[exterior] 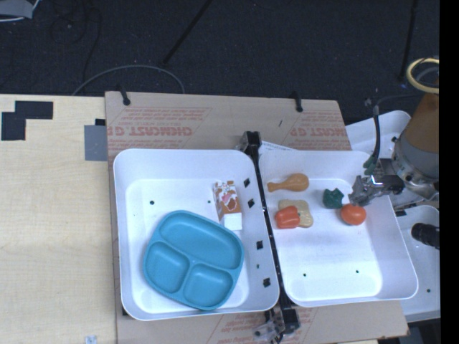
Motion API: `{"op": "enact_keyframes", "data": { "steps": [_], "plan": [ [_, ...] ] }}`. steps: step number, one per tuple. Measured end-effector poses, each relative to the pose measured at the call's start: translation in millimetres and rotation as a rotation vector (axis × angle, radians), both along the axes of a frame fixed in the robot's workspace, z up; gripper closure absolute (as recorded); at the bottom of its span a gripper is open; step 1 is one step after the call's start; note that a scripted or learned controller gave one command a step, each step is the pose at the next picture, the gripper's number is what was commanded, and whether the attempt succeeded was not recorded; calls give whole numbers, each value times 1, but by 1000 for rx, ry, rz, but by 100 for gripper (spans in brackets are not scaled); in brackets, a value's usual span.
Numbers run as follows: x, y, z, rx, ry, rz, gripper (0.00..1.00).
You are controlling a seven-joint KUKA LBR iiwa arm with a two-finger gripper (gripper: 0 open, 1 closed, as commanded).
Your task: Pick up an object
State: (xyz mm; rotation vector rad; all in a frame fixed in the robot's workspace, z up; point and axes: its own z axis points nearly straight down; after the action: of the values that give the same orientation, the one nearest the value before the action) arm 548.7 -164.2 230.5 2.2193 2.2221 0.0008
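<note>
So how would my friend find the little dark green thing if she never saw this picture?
Look in the right-hand white bin, up near its far right side where the grey robot arm reaches in. The small dark green lump lies there, just left of a round orange-red ball and right of a chicken drumstick toy. It is the only green thing in either bin.

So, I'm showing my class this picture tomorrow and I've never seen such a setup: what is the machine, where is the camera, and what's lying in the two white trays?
The camera is fixed above the bench, looking down at a slant. The machine at the right is a robot arm; its gripper hangs over the right bin, beside a toy tomato. That bin also holds a toy chicken drumstick, a dark green piece and a red pepper on something tan, perhaps toast. The left bin holds a blue divided plate and a small printed packet.
</note>
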Motion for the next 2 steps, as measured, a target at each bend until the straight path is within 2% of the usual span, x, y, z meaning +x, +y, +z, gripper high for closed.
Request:
{"op": "enact_keyframes", "data": {
  "steps": [1,2],
  "plan": [
    [2,54,9,2,2,3,100],
    [3,100,-2,2,5,1,100]
  ]
}}
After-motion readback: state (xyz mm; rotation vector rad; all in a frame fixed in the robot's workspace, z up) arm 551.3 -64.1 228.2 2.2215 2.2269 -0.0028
